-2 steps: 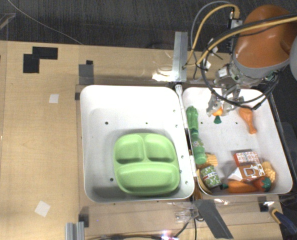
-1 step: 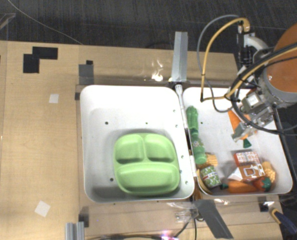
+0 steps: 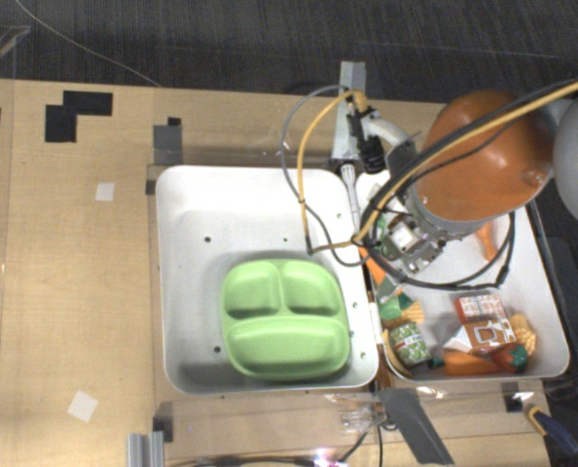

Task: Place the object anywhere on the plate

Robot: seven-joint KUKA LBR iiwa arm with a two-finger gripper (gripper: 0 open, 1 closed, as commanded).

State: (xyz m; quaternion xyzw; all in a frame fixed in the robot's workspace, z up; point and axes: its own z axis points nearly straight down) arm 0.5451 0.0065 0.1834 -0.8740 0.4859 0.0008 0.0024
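Green plate (image 3: 286,319) bare | end effector (image 3: 398,261) grip unclear | toys (image 3: 464,339) half-hidden

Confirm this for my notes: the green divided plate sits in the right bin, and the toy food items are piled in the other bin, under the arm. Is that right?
Not quite. The camera view shows the green divided plate in the left bin, not the right. The toy food items are in the right bin, under the arm.

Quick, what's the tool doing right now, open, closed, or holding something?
Tool: cannot be told; it hangs over the right bin near the divider, above the toy food.
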